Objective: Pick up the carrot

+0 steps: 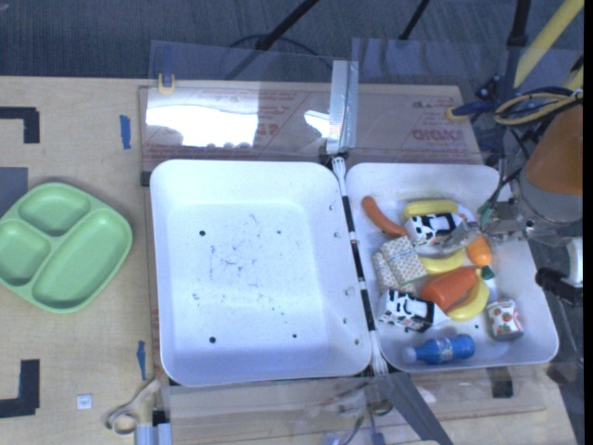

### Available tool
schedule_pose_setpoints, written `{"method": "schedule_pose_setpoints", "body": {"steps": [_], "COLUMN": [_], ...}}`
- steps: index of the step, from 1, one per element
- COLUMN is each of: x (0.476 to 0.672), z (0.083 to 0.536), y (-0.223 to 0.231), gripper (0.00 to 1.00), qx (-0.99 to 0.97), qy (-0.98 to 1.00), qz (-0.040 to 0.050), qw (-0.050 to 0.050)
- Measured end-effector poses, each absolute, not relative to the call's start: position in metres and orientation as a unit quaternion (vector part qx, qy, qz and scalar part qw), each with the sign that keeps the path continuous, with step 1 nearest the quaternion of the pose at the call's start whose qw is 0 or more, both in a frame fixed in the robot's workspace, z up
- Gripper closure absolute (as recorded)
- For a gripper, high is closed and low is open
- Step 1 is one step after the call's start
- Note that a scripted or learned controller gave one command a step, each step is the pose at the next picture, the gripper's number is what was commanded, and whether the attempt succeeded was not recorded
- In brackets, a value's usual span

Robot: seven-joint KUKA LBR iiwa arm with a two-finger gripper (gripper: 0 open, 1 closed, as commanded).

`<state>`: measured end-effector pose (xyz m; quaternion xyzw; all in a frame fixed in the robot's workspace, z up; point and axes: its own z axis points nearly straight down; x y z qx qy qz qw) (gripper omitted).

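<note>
The carrot (451, 287), a thick orange tapered piece, lies in the right bin (542, 341) among the other toys, with a yellow banana (473, 302) curved under it. A small green bit (485, 272) shows at its upper right end. My gripper (461, 237) reaches in from the right and hangs low over the pile, just above and right of the carrot, beside a small orange piece (478, 250). Nothing visibly sits in the gripper.
The right bin also holds a long red-orange sausage shape (375, 214), two black-and-white cartons (428, 227) (408, 311), a second banana (431, 208), a checked packet (400, 262), a blue bottle (443, 349) and a small can (503, 319). A left bin (185, 202) and a green plate (60, 246) lie to the left.
</note>
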<state>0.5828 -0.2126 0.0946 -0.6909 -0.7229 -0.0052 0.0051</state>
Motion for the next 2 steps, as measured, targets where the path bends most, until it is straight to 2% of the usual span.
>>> {"method": "schedule_pose_setpoints", "body": {"steps": [1, 2], "x": [0.581, 0.596], "z": [0.100, 0.156], "y": [-0.216, -0.210], "gripper": [1.00, 1.00], "qx": [-0.692, -0.696], "qy": [-0.722, -0.718], "qz": [-0.0013, 0.0011], "qw": [0.004, 0.002]}}
